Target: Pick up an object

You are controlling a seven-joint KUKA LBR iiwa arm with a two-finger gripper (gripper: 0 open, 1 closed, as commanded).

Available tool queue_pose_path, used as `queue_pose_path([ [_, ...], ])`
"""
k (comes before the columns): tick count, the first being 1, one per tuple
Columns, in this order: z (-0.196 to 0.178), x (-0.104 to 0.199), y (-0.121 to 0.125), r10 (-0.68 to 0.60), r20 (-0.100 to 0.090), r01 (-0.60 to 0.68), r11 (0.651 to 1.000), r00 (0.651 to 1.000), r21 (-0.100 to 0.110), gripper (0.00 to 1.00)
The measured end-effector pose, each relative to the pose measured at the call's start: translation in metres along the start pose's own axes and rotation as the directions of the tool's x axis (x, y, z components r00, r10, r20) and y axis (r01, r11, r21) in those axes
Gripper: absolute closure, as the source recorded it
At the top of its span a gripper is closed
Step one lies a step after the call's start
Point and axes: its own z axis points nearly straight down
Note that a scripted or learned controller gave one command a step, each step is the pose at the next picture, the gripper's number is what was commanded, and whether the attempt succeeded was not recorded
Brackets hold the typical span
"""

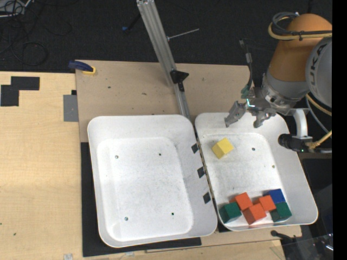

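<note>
My gripper point(246, 119) hangs over the far rim of the right bin point(295, 167), its two fingers spread apart with nothing between them. A yellow block point(222, 148) lies in that bin, just below and left of the gripper. At the bin's near end sits a cluster of blocks: two orange ones point(243, 200) point(266, 203) with a third orange one point(254, 214) in front, two green ones point(231, 212) point(281, 214), and a blue one point(276, 194).
The left bin point(108, 140) lies beside the right one, joined by black clips point(201, 171). A slanted metal rail point(161, 47) rises behind the bins. The wooden bench point(38, 161) stretches to the left.
</note>
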Motion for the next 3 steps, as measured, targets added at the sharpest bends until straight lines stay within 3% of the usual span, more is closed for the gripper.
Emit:
queue_pose_path([
  [1, -0.002, 0.0, 0.001, 0.0, 0.001, 0.0, 1.0, 1.0, -0.004, 0.0],
  [3, 0.093, 0.005, 0.007, 0.0, 0.0, 0.0, 1.0, 1.0, 0.0, 0.0],
])
